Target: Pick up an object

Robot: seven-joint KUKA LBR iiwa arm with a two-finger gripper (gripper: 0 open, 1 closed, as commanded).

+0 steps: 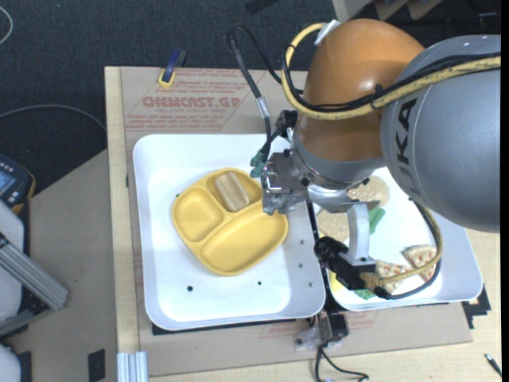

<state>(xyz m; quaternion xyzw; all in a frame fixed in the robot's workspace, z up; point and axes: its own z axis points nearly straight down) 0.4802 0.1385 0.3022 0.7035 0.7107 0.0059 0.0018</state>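
Observation:
A yellow divided plate (pixel 238 241) lies in the left white bin (pixel 159 213). A tan, bread-like piece (pixel 232 189) rests in its upper right compartment. My gripper (pixel 273 201) hangs low at the plate's right rim, just right of the tan piece, under the arm's orange wrist band (pixel 358 78). The wrist hides how its jaws stand, and I see nothing held. The right bin (pixel 465 277) holds a round tan cracker (pixel 371 189), a green piece (pixel 374 217) and a toast-like wedge (pixel 419 255), all partly hidden by the arm.
The big grey arm body (pixel 453 126) covers most of the right bin. Black and yellow cables (pixel 350 275) loop down near the wall between the bins. A small blue and yellow clip (pixel 169 68) lies on the cardboard behind the left bin.

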